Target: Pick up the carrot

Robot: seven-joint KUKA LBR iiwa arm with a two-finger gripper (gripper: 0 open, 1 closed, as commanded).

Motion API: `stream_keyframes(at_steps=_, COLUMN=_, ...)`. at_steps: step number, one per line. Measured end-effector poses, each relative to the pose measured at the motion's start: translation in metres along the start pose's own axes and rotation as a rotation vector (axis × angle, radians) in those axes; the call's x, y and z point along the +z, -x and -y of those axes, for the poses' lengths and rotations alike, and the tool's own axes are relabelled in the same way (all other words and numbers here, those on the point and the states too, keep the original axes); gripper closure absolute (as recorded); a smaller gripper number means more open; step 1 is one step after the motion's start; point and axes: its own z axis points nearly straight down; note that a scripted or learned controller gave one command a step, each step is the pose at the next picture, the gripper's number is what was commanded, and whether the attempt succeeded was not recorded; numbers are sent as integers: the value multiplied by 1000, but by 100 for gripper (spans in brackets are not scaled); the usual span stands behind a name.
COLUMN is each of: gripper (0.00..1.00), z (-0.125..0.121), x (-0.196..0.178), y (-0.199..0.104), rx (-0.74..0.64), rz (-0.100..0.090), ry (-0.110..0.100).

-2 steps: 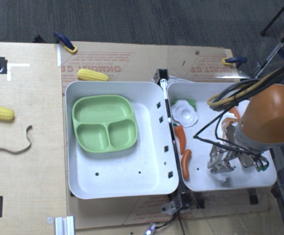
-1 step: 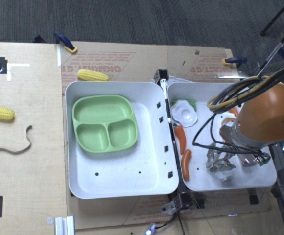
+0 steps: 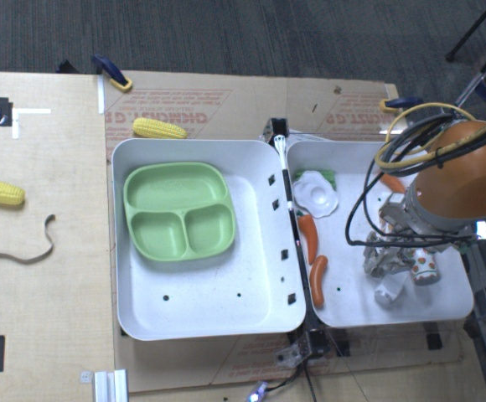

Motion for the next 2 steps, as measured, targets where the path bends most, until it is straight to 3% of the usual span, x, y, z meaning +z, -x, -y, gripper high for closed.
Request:
stream_keyframes(at_steps=1, gripper=100, z=18, x=-1, y=-75, rx=274, rz=0, ry=-4)
stream_keyframes(at_steps=2, gripper=100, z=28, x=-1, y=-71, rx=-138, rz=0, ry=0)
